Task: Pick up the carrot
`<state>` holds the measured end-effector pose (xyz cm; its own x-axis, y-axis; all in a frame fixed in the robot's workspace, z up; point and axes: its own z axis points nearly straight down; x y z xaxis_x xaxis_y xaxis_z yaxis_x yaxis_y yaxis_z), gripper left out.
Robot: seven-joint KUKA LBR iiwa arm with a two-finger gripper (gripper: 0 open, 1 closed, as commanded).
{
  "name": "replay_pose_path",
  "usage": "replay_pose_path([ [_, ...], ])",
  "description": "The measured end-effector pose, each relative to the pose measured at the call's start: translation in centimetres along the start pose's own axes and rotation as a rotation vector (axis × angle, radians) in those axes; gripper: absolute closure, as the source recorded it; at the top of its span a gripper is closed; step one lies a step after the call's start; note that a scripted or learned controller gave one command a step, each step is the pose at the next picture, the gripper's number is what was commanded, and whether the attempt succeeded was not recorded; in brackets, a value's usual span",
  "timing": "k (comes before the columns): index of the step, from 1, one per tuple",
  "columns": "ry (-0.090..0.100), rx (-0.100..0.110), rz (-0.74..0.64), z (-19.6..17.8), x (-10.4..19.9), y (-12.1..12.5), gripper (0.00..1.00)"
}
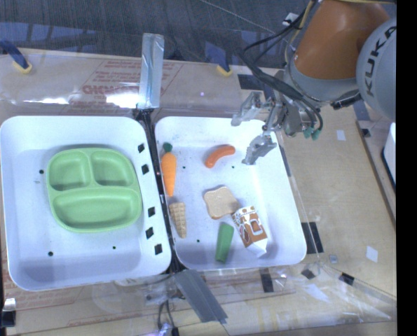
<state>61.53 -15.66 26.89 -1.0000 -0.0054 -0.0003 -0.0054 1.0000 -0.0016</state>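
Note:
The carrot (168, 171), orange with a dark green top, lies upright along the left wall of the right bin (286, 208). My gripper (251, 129) hangs over the bin's far right corner, well to the right of the carrot. Its two fingers (258, 148) are spread apart and hold nothing.
Also in the right bin are an orange sausage (220, 155), a slice of toast (220, 201), a waffle cone (178, 218), a green pickle (224, 242) and a small carton (251, 227). The left bin (19, 187) holds a green divided plate (93, 188).

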Motion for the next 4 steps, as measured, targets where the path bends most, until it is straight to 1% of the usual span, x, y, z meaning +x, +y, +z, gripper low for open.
replay_pose_path([
  [1,0.009,-0.002,0.289,13.9,-4.0,5.2,0.0],
  [2,-0.002,-0.001,0.282,12.4,-4.4,5.3,1.0],
  [3,-0.005,-0.002,0.545,3.5,-2.8,10.1,1.0],
  [4,0.002,-0.001,0.358,6.3,1.7,10.9,1.0],
])
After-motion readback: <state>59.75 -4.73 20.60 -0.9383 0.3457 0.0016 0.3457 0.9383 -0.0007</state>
